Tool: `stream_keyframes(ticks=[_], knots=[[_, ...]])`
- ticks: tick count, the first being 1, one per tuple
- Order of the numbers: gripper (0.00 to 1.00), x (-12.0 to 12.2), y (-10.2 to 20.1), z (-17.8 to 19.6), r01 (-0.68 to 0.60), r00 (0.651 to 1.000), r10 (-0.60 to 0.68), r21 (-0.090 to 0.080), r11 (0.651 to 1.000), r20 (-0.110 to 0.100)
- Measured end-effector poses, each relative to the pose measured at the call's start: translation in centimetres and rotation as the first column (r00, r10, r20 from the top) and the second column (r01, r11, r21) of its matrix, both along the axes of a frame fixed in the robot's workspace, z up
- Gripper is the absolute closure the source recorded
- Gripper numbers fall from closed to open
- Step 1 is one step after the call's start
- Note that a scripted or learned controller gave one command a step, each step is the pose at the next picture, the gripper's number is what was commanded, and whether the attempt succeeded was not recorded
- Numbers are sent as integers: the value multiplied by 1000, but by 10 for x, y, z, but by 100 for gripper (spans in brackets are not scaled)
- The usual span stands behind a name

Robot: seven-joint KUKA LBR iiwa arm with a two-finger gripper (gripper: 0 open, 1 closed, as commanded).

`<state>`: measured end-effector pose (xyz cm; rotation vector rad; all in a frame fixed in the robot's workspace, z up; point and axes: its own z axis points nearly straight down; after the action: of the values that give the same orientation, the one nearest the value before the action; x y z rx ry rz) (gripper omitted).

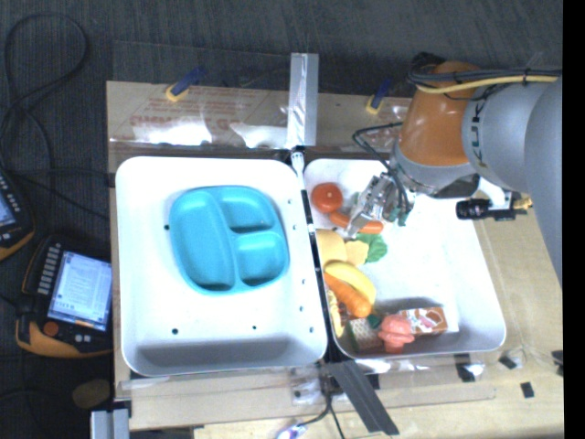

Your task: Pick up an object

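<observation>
At the lower middle of the frame, along the bottom edge of the right bin (475,273), lies a heap of toy food: a packet (422,319) with a pink piece (395,332) on it, and just above them a banana (352,280) with an orange carrot-like piece (349,295) pressed against it. These sit well below the gripper and are not the likely pick.

Higher up, near the frame's centre, the gripper (368,210) hangs over the upper-left corner of the right bin. Whether its fingers are open or closed cannot be told; they blur into the clutter under them. Directly beneath and touching the tip area are a green leafy piece (376,248) and a small orange piece (343,218), whose long axis seems to run left to right. Just to the upper left of the tip sits a red tomato (326,196), close beside the bin's dividing wall. In my judgement the nearest candidates lie below and left of the tip, so the move turns on a short descent.

Farther left, the left bin (146,318) holds a blue divided tray (228,237).
</observation>
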<state>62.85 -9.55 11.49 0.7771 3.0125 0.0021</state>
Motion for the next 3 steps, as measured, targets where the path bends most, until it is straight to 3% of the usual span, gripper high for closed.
stream_keyframes(ticks=[1, 3], knots=[[100, -5, 22, 70, -4, 1000, 4, 6, 1000, -27], [100, -3, 22, 88, -6, 1000, 6, 3, 1000, -23]])
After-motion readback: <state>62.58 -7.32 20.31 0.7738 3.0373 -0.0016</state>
